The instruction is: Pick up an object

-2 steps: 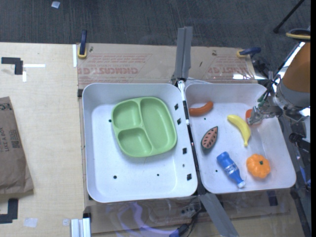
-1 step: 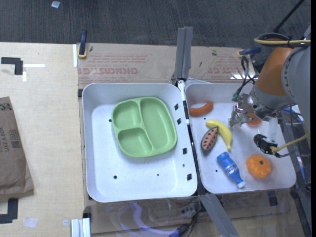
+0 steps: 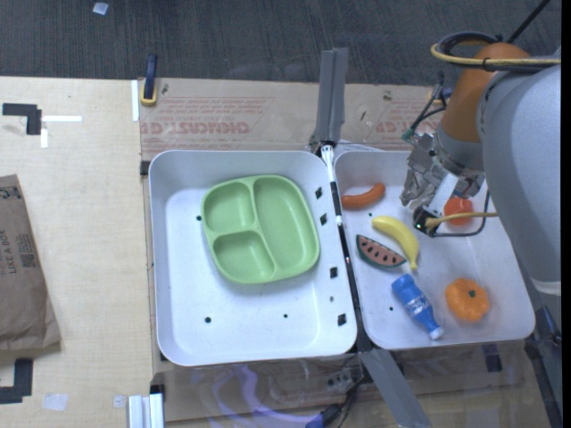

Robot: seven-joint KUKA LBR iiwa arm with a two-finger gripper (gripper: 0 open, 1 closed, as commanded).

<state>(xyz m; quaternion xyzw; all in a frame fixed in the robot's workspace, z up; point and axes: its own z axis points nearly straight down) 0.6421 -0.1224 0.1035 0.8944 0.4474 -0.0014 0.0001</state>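
The arm [image 3: 526,150] reaches in from the right, its gripper [image 3: 426,205] low over the right bin [image 3: 500,328], just beside the tomato [image 3: 458,210]; whether its fingers are parted cannot be told. That bin holds one each of sausage [image 3: 362,195], banana [image 3: 399,236], watermelon slice [image 3: 381,251], bottle [image 3: 416,305], pumpkin [image 3: 467,300]. The left bin [image 3: 178,310] holds one green plate [image 3: 260,228], with bare floor along its edges.

Gripper [image 3: 423,205] over right bin [image 3: 500,328] (near banana [image 3: 398,235])
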